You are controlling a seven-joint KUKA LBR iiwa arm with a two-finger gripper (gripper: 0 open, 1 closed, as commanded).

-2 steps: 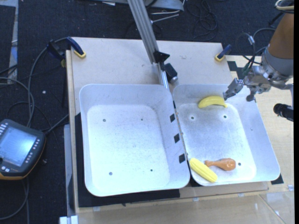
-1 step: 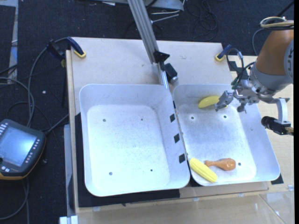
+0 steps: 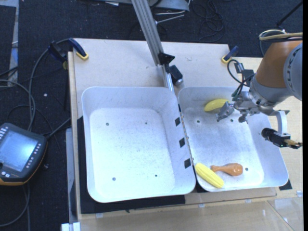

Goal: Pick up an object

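Gripper (image 3: 232, 113) low over the right bin (image 3: 269, 177), fingers spread and holding nothing, yellow banana (image 3: 214, 104) just beside its left fingertip, corn cob (image 3: 209, 175) and orange chicken leg (image 3: 229, 169) near the front rim

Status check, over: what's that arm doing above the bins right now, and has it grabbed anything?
Gripper over right bin, nothing seen between its fingers. Yellow banana just beside it. Corn cob and orange drumstick toy at the near edge, untouched. Path clear.

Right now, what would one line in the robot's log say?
stage: reaching | gripper: over right bin, beside banana, nothing held | corn and drumstick: near front edge
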